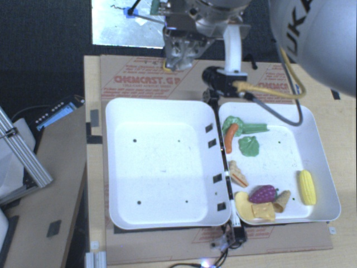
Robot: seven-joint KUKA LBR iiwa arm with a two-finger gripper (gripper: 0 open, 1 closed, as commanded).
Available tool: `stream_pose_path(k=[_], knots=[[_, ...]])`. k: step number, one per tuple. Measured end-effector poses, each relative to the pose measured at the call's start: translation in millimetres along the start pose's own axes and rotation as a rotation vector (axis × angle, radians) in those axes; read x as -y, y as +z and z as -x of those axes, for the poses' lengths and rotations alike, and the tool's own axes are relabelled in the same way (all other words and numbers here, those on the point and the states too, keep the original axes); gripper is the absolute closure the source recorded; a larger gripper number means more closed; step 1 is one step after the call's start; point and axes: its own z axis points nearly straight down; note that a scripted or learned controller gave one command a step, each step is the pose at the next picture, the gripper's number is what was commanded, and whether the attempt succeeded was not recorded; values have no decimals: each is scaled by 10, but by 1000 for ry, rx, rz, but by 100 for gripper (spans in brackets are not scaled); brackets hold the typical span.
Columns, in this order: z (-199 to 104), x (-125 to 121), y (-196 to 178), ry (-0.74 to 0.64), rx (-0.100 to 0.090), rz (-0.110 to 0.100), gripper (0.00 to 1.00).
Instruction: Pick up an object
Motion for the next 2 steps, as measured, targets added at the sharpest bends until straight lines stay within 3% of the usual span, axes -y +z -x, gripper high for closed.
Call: stream_pose_path(k=[1, 2], knots=[[-79, 112, -390, 2, 0, 0, 100], [-76, 777, 1281, 1, 9, -22, 100]])
